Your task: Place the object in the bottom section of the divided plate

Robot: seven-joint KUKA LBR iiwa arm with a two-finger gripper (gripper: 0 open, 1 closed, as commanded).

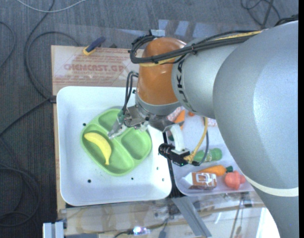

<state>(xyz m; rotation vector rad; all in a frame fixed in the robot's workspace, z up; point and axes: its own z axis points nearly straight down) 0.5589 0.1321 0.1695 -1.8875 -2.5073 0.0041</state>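
Note:
A green divided plate [137,144] lies in the left white bin [77,182]. A yellow banana [100,144] rests in the plate's lower-left section, touching nothing else. My gripper [119,124] hangs over the plate's middle divider, just up and right of the banana. Its fingers [114,131] are spread open with nothing between them. The orange wrist band and the grey arm cover the plate's upper right edge.
The right bin [184,185] holds a carrot [214,171], a red fruit [233,180], a green item [211,155] and a brown packet [201,180]. The arm hides much of that bin. A cardboard sheet [92,71] lies behind the left bin.

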